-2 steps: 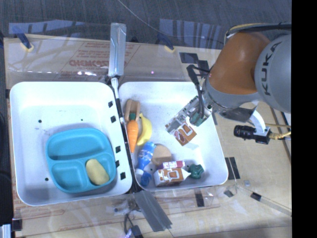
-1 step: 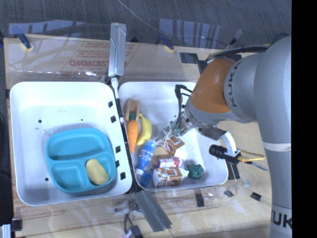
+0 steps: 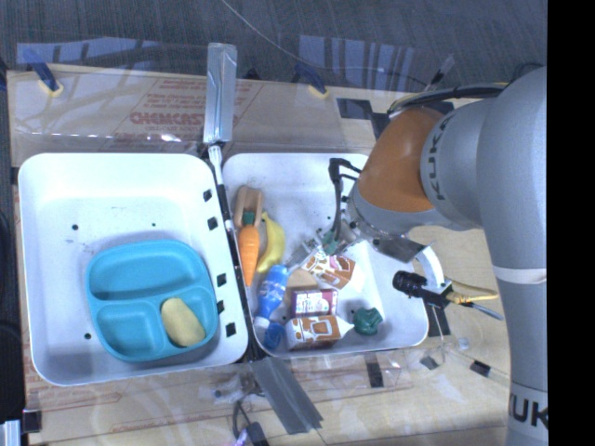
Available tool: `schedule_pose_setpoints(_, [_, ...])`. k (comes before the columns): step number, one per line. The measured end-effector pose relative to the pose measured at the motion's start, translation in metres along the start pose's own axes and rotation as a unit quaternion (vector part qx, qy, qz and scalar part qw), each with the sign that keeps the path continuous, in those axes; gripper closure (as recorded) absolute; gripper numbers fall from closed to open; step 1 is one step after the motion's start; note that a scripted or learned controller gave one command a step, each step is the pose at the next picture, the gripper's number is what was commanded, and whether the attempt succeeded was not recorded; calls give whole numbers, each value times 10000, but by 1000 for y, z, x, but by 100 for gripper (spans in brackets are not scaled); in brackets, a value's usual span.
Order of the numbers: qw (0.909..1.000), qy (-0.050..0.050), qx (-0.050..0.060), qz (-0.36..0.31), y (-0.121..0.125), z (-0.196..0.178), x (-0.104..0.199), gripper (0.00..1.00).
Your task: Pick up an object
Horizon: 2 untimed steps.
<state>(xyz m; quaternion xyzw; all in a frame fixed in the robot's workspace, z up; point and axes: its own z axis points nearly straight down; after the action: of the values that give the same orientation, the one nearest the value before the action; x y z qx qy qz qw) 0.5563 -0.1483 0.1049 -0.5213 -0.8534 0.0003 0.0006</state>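
The right bin [image 3: 297, 170] holds a carrot [image 3: 248, 252], a banana [image 3: 272, 241], a blue bottle [image 3: 270, 303], brown-and-white cartons [image 3: 311, 316], a small packet [image 3: 333, 268] and a dark green toy [image 3: 367, 320]. My gripper [image 3: 332, 241] reaches down into this bin from the right, its tip just above the small packet. The wrist and orange band [image 3: 400, 170] hide the fingers.
The left bin [image 3: 56, 184] carries a blue divided tray [image 3: 139, 291] with a yellow potato-like object [image 3: 182, 322] in one compartment. A metal divider bar [image 3: 220, 91] stands between the bins at the back. The grey arm [image 3: 511, 212] covers the bench's right side.
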Motion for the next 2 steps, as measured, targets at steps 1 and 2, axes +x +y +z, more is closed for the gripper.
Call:
schedule_pose_setpoints(1, [9977, -102, -119, -666, -36, 5, 48, 0])
schedule_pose_setpoints(2, [9914, -71, -93, -1304, -56, 6, 25, 0])
